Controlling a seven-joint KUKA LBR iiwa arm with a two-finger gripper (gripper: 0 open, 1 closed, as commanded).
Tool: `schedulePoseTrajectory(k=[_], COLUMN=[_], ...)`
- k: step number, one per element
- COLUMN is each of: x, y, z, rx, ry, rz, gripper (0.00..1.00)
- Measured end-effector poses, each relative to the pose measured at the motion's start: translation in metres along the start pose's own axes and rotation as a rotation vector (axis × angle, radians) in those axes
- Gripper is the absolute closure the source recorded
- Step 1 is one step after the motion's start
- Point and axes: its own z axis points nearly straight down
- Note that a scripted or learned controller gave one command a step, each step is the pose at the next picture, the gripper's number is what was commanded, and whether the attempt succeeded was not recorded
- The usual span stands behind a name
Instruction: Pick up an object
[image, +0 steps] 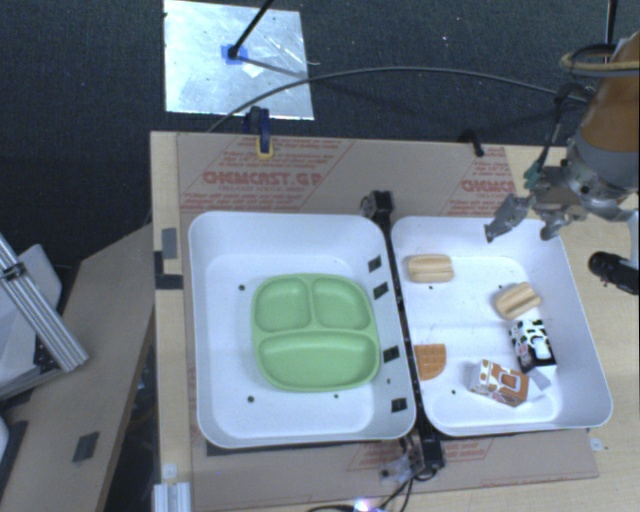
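Camera view: two white bins on the counter (300, 165), end effector (527, 222) raised over the right bin's far edge.

Nearest the camera in the right bin (590, 385) lies a brown-and-white carton (500, 382), with a black-and-white cow-patterned carton (533, 343) just beside it toward the right wall. An orange flat piece (430, 361) sits by the divider between the bins. Farther back rest two tan bread rolls, one (516, 299) near the cow carton and another (429, 268) close to the far left corner. The left bin (215, 300) holds a green divided plate (315, 332). Farthest, the grey arm's end effector hangs above the rim with its two fingers spread apart, gripping nothing.
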Motion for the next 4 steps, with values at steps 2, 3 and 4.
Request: schedulePoseTrajectory(k=[2, 3, 4], x=[0.003, 0.002, 0.007], y=[-0.007, -0.016, -0.023], z=[0.041, 0.097, 0.144], rx=[-0.007, -0.007, -0.007], ry=[-0.001, -0.001, -0.001], rz=[0.000, 0.000, 0.000], gripper=[0.00, 0.00, 0.00])
